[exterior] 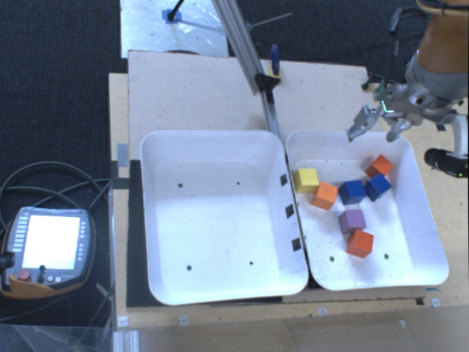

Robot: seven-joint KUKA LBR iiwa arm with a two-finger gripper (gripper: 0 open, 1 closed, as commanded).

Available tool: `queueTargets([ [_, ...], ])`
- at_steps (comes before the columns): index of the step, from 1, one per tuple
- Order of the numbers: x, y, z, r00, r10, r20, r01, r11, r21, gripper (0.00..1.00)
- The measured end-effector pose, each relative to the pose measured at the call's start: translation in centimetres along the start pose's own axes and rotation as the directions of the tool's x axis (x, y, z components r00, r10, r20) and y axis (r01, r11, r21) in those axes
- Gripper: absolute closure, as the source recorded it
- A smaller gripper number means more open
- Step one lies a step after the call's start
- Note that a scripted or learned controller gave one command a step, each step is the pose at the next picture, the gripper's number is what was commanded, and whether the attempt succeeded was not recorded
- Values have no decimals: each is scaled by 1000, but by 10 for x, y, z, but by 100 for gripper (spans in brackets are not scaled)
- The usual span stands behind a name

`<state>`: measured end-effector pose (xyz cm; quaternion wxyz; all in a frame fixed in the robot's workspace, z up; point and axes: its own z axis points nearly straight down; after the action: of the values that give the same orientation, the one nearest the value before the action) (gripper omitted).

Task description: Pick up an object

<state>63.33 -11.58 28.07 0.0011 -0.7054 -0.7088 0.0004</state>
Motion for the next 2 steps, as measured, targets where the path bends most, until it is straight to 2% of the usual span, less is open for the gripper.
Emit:
queueTargets([
  [1,0,1,-3,1000,-1,1,1,1000,-4,0],
  [2,7,0,42,1000,-1,1,1,1000,0,0],
])
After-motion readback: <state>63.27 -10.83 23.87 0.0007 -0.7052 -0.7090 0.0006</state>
